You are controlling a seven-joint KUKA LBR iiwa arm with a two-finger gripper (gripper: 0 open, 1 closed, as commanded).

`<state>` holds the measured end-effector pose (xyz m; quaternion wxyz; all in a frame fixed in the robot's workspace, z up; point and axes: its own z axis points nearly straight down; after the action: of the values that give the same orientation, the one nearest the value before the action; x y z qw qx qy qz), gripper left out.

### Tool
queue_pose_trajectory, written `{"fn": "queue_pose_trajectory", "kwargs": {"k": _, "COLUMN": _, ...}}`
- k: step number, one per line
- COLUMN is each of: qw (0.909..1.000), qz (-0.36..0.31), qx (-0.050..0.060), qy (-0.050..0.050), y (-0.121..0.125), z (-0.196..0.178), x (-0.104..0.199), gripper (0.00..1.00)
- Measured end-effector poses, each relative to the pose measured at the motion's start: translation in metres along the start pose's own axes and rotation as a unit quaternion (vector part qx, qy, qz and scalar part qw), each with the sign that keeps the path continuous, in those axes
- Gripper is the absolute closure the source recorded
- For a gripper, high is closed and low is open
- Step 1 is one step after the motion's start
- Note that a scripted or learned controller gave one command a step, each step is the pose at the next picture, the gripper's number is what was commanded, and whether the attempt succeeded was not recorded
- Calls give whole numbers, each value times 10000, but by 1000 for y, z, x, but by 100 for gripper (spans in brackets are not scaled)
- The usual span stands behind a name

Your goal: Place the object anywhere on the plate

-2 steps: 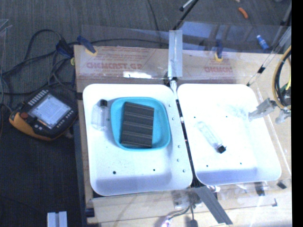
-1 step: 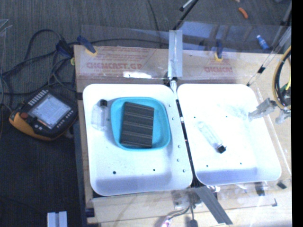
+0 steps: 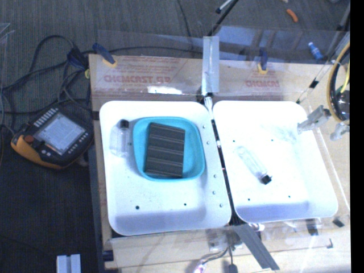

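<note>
Across the left bin [image 3: 165,215], a dark block [image 3: 165,149] fills the blue plate [image 3: 196,152] (whether the jaws are parted, I cannot tell).

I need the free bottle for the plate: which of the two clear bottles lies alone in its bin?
The clear bottle in the right bin, black cap toward the front. The other bottle lies beside the blue plate.

So the desk [image 3: 142,75] has two bins side by side. In the left bin [image 3: 165,209] there's a plate [image 3: 196,152] toward the back, with a ridged block [image 3: 165,149] lying on it. Just left of the plate, touching its rim or nearly, lies a small bottle [image 3: 120,136]. The right bin [image 3: 284,203] has another bottle [image 3: 253,165] lying slantwise near its middle, cap toward the front. Off the desk to the left, a handheld control pad [image 3: 54,138] sits on the floor, cables running behind it.
</note>
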<state>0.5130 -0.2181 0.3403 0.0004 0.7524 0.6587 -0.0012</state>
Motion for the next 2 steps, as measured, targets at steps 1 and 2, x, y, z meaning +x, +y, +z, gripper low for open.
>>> {"fn": "queue_pose_trajectory", "kwargs": {"k": 1, "qw": 9988, "qz": 490, "qx": -4, "qy": -4, "y": 16, "z": -69, "x": 0, "gripper": 0}}
{"fn": "queue_pose_trajectory", "kwargs": {"k": 2, "qw": 9945, "qz": 1049, "qx": 10, "qy": -2, "y": 6, "z": 33, "x": 12, "gripper": 0}}
